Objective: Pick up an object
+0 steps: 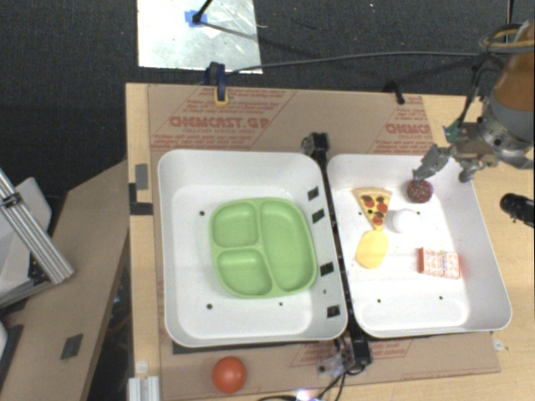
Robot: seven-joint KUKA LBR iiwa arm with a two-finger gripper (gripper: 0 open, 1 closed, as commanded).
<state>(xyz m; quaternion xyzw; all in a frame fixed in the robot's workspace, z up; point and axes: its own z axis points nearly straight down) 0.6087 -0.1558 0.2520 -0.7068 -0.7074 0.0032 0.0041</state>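
— Nearest us, an orange ball (229, 374) sits on the cardboard sheet (276, 111), just in front of the left bin (180, 224).

— And inside that bin we see a green divided tray (261, 247), three compartments, lying flat near the middle.

— We move to the right bin (481, 249). What do we count?

— Five things. A pizza slice (373, 204) toward the back left, a white egg-like piece (404, 220) just beside it, a yellow lemon-like piece (372, 249) in front of the slice, a pink and white packet (439, 263) toward the right, and a dark red round fruit (420, 191) at the back.

— Where is the gripper (448, 164)?

— We find it over the bin's back right corner, fingers spread apart, with nothing between them. One fingertip (425, 167) hangs just above the dark red round fruit; we cannot tell whether it touches.

— And the arm (512, 98)?

— It comes in from the right edge.
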